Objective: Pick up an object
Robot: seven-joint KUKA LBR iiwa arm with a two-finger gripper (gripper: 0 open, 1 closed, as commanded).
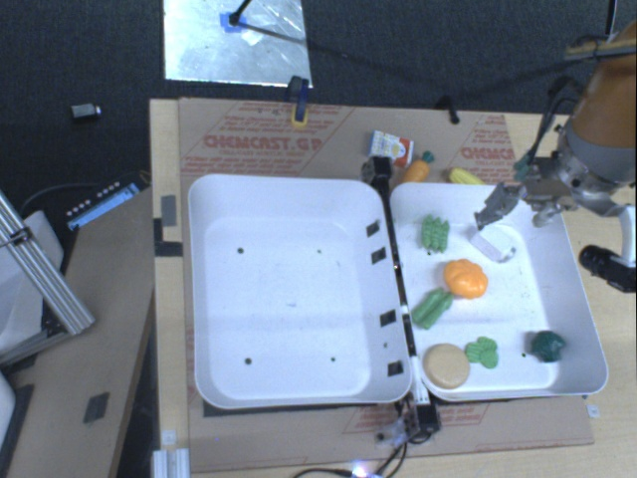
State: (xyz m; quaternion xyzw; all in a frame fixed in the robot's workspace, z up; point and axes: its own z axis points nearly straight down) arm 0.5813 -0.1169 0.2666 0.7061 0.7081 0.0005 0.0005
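Hovering over the right bin (pixel 587 357)'s far side, gripper (pixel 495 210), finger state cannot be told; nearest item a pale flat piece (pixel 493 246) just below it, long axis slanting; orange object (pixel 466 279) lies nearer centre.

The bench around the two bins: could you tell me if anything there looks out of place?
Yes. A yellow piece, an orange piece and a small red-and-white item lie on the cardboard behind the right bin, outside its rim, while the other toys sit inside it.
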